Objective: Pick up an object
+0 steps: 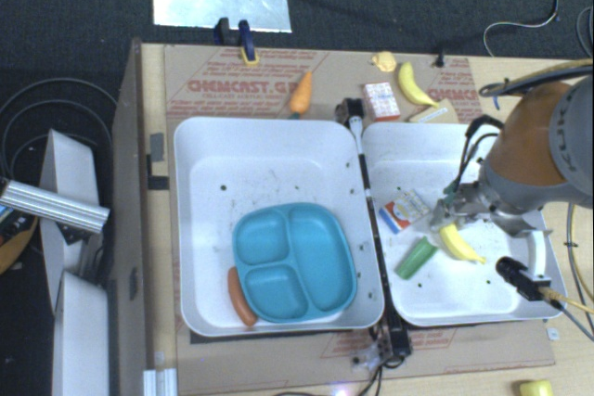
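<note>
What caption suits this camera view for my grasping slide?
Gripper lowered beside a banana and green piece in the right bin.

In my right bin, lower right of frame: a yellow banana (458, 243) lying slantwise, a green block (415, 258) beside it, a small carton (396, 215) upper left.

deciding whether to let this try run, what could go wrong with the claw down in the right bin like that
The claw sits over a tight cluster: a yellow banana, a green piece and a small red and blue packet lie close together, so it may nudge or catch the wrong item.

The banana is curved and lies tilted, so it could slip out as the claw closes.

Nothing shows clearly between the fingers yet, so the try may come up with nothing.
</note>
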Available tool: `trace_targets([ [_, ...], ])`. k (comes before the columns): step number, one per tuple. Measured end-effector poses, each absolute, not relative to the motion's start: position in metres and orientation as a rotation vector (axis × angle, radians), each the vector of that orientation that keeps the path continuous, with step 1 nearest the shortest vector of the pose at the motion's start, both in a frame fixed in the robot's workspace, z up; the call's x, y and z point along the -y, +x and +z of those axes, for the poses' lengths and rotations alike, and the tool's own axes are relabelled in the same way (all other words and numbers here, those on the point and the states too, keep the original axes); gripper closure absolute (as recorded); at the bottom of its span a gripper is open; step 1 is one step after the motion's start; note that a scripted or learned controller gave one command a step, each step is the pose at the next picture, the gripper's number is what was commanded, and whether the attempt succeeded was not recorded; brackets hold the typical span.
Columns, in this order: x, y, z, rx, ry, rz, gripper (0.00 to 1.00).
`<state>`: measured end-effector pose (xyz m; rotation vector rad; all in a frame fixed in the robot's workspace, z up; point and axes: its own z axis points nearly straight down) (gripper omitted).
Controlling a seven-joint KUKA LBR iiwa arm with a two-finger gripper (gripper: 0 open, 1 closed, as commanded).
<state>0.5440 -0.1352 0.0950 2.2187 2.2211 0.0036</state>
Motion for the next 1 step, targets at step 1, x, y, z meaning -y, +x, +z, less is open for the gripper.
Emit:
trace_targets([
  [1,0.0721,0.5863,0.1905,-2.228,2.202,0.017,1.0],
])
